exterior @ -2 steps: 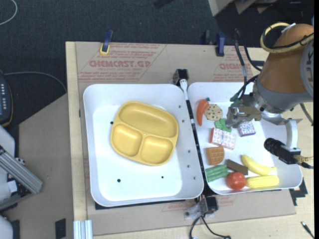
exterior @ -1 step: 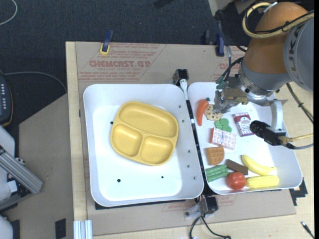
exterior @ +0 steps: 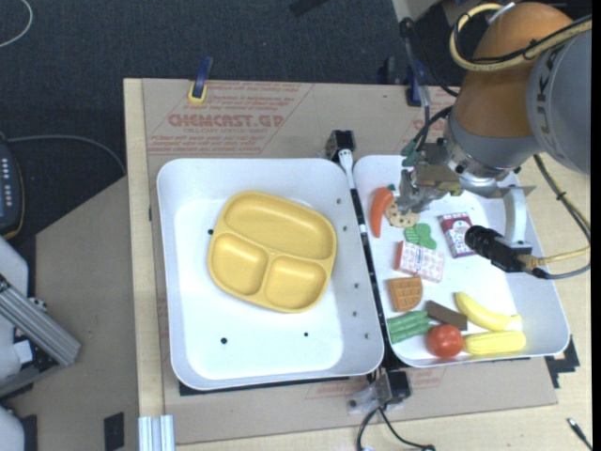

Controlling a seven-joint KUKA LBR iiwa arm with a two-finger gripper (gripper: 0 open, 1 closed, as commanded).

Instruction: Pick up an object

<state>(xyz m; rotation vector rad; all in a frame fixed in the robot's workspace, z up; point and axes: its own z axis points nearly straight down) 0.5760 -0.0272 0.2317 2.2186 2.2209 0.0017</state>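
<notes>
Two bins: yellow tray, toy food.

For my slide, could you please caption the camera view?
Arm's gripper lowered among toy foods in the right bin; yellow tray in the left bin.

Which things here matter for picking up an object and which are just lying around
In play:
two-finger gripper low over the right white bin
small round tan cookie right below it
orange carrot beside it

Lying about:
yellow divided plastic tray in the left white bin
yellow banana
red tomato
blue and yellow clamp
</notes>
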